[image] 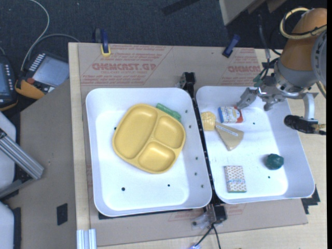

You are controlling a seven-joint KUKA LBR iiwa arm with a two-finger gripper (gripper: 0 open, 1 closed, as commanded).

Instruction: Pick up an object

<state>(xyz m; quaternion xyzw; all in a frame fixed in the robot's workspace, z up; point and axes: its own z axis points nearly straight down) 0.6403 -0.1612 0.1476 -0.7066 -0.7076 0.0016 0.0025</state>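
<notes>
My gripper [258,100] hangs over the far part of the right bin [298,154], open with nothing between its fingers. Just left of and below it lies a small white, blue and red carton [230,114]. A yellow corn-like piece [208,120] rests by the bin's left wall. Nearer the middle sits a beige wedge [230,137]. A patterned little box [235,178] lies toward the front, and a dark green ball [274,161] sits at the right.
The left bin [104,185] holds a yellow divided plate [149,137], with a green item [168,111] poking out from under its far edge. Both bins rest on a cardboard sheet [155,66]; cables and devices lie off the bench at the left.
</notes>
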